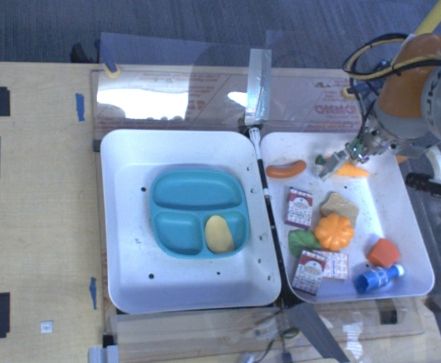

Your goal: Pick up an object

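Over in the right bin (417, 233), up near its back edge, the end effector (327, 162) is hanging low between a hot dog (286, 169) on its left and an orange wedge-shaped piece (351, 171) just to its right. Honestly can't tell if it's spread or pressed together, the whole thing is a small blurry grey lump from this angle, and nothing visibly sits in it. The arm (413, 89) comes in from the right side with its orange band up top.

Rest of that bin is pretty packed: a small red-and-white box (299, 206), a tan bread-looking chunk (339, 204) touching a little orange pumpkin (334, 231), something green (303, 240) tucked beside the pumpkin, another red-and-white box (311, 271) near the front, plus a red-orange block (383, 252) and a blue bottle (379, 278) lying down in the front right corner.

Left bin (122, 225) has a teal divided tray (197, 191), with a yellow lemon-ish thing (219, 234) in its front right compartment. Both bins sit side by side on the surface (31, 203).
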### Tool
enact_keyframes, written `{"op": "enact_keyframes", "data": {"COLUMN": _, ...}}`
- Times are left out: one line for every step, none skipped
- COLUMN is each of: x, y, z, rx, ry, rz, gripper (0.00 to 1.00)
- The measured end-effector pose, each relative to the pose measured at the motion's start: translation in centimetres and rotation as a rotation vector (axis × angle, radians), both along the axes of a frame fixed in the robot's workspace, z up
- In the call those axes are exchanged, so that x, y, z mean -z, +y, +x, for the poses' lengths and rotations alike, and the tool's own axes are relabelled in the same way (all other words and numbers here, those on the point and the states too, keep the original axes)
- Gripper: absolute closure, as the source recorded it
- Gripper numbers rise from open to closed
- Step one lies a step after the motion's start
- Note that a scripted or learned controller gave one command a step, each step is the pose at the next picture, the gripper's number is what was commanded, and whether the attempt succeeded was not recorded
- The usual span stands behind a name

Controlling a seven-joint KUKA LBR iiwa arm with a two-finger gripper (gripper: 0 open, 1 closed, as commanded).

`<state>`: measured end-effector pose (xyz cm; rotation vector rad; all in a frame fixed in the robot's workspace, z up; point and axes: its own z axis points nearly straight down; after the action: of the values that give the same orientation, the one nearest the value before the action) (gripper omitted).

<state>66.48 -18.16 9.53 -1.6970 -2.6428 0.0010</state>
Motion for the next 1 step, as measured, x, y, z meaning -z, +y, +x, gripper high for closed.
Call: {"op": "enact_keyframes", "data": {"x": -1.34, "y": 0.04, "z": 0.11, "rx": -0.004, "ry": -0.001, "rz": -0.002, "gripper": 1.0}}
